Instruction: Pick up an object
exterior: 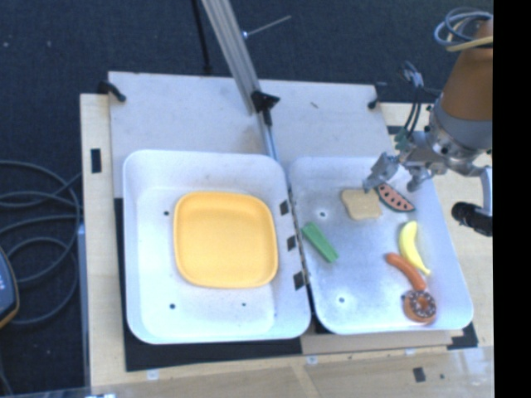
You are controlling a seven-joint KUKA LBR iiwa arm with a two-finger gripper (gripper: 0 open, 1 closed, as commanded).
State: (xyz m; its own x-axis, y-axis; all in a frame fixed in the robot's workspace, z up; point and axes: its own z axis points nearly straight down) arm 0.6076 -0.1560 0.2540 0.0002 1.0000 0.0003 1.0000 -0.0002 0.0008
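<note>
Left bin (pixel 141 222), well left of the pincer (pixel 397 171), holds a yellow plate (pixel 225 239). Right bin (pixel 348 305) lies beneath the pincer, fingers spread, nothing between them. Just below it: watermelon slice (pixel 395 197) and tan bread piece (pixel 362 205). Farther below: green block (pixel 319 243), banana (pixel 412 247), sausage (pixel 406 270), doughnut (pixel 420 306).

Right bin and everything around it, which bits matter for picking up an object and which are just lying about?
Part of the job:
gripper
watermelon slice
bread piece
banana
sausage
donut
green block
right bin

Lying about:
yellow plate in the left bin
metal pole
cables
</note>
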